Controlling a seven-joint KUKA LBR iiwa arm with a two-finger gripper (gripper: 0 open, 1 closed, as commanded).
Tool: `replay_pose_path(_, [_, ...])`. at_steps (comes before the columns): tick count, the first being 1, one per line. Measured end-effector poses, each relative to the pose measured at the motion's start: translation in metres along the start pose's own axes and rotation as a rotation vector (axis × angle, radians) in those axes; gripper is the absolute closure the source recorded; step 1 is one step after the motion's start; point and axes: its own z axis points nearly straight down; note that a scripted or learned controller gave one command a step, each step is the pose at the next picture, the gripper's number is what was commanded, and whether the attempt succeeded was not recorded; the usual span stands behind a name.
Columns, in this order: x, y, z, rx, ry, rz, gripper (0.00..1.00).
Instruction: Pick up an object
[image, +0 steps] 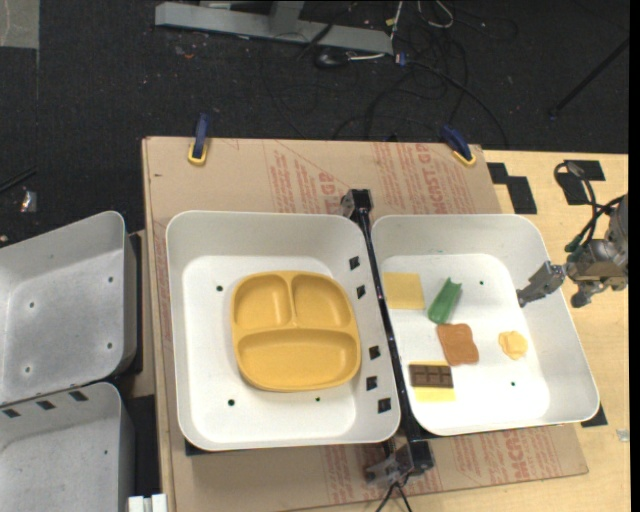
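The right bin (560, 400) holds several small food-shaped items. A pale yellow square slice (403, 290) lies at its back left, with a green pickle-like piece (445, 300) beside it. A brown toast piece (458, 343) sits in the middle, and a small orange-yellow lump (513, 345) to its right. A dark chocolate bar (431, 376) rests by a yellow flat piece (435, 394) near the front left. My gripper (548, 282) hangs over the right bin's right rim, apart from all the items and nearest to the lump.
The left bin (190, 300) holds a yellow divided plate (296, 330). A black divider (378, 310) runs between the bins. Both bins stand on a brown board (280, 170). Grey metal trays (60, 300) lie off to the left.
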Motion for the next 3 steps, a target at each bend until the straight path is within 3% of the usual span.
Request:
replay_pose_path(1, [0.001, 0.003, -0.007, -0.012, -0.003, -0.004, 0.00])
replay_pose_path(3, [0.008, -0.008, 0.086, -0.007, -0.001, -0.002, 0.00])
